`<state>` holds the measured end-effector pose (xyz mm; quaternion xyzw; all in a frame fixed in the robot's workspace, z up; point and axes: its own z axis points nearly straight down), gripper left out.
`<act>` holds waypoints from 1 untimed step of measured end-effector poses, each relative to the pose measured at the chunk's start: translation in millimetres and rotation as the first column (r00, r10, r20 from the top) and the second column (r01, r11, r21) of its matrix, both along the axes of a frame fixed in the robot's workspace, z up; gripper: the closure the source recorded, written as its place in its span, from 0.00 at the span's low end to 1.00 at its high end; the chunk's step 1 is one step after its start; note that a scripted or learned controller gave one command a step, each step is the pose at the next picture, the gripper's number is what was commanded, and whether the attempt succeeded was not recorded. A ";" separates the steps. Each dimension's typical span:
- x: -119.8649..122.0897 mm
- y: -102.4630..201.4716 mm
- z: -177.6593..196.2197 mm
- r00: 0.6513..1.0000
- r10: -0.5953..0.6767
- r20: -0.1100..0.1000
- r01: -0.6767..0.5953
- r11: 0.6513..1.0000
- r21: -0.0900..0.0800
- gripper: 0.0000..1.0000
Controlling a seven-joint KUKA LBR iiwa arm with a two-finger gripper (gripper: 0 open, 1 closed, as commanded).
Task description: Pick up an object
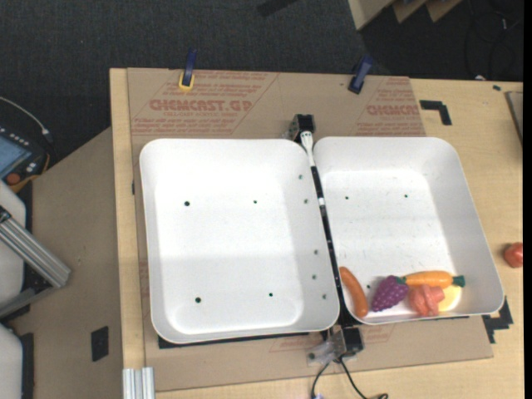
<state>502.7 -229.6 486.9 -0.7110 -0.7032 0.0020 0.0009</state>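
Observation:
Several toy foods lie along the near edge of the right bin (pixel 432 173). An orange sausage-shaped piece (pixel 353 292) rests against the bin's near left wall. Beside it sits a purple grape bunch (pixel 389 293). A carrot (pixel 432 278) with a green tip lies across a red piece (pixel 423 299) and a pale yellow piece (pixel 450 298).
The left bin (pixel 166 223) stands beside the right one on a brown board (pixel 249 98), joined by a black strip. Blue clamps (pixel 189 71) hold the board's far edge. A small orange-red object (pixel 514 254) lies off the board at the right.

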 end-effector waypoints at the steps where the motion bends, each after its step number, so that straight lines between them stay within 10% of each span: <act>1: 4.2 5.3 12.8 1.000 0.012 0.009 -0.012 1.000 -0.003 1.00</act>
